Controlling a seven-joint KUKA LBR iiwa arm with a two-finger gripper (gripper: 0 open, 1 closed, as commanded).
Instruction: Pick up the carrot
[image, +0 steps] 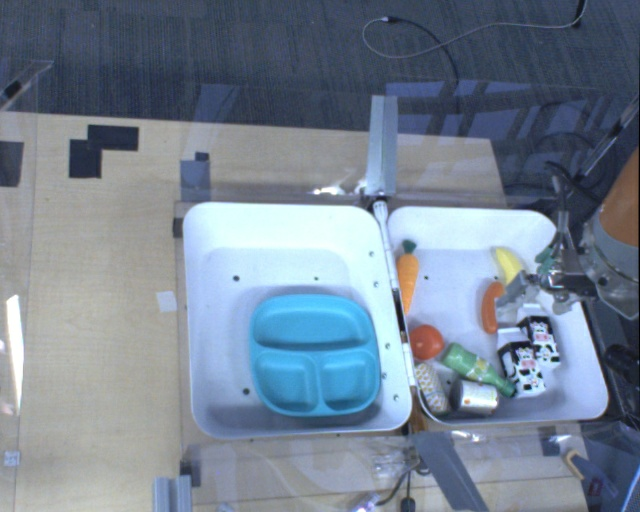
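Observation:
The carrot (407, 277), orange with a small green top, lies along the left wall of the right bin (470, 225), its top pointing to the far side. My gripper (520, 292) hangs over the right side of that bin, about a hand's width to the right of the carrot. It sits close to a small orange-red piece (489, 306) and a yellow banana (508, 265). Nothing touches the carrot.
The right bin also holds a red tomato (427, 341), a green bottle (476, 366), a tin can (476, 398) and a black-and-white cow-patterned carton (530, 357). A blue divided plate (315, 353) lies in the left bin (230, 260). The arm (610, 240) comes in from the right.

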